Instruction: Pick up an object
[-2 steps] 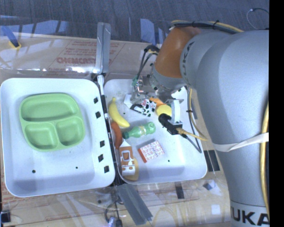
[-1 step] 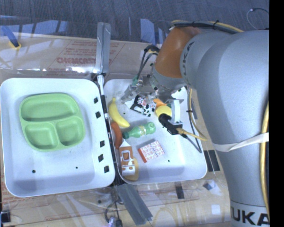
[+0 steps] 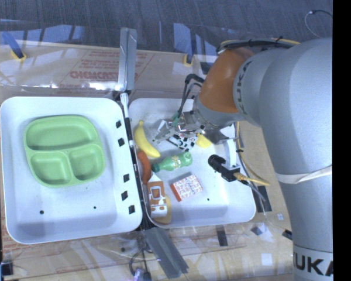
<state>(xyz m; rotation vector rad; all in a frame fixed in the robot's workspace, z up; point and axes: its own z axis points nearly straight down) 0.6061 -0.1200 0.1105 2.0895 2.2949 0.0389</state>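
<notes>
My gripper [image 3: 176, 131] hangs low over the back middle of the right bin [image 3: 234, 206], under the orange-banded wrist. Right beneath it lies a small black-and-white spotted object [image 3: 185, 140], and a small yellow piece [image 3: 203, 140] sits just to its right. A banana [image 3: 145, 143] lies to the left of the gripper, by the bin's left wall. A green bottle [image 3: 172, 162] lies on its side just in front of the gripper. Whether anything is held is hidden by the wrist.
An orange-red object [image 3: 144, 165] and an orange carton [image 3: 157, 202] lie along the right bin's left wall. A red-and-white patterned box [image 3: 186, 187] sits near the middle. The left bin [image 3: 58, 215] holds a green divided plate [image 3: 64, 150].
</notes>
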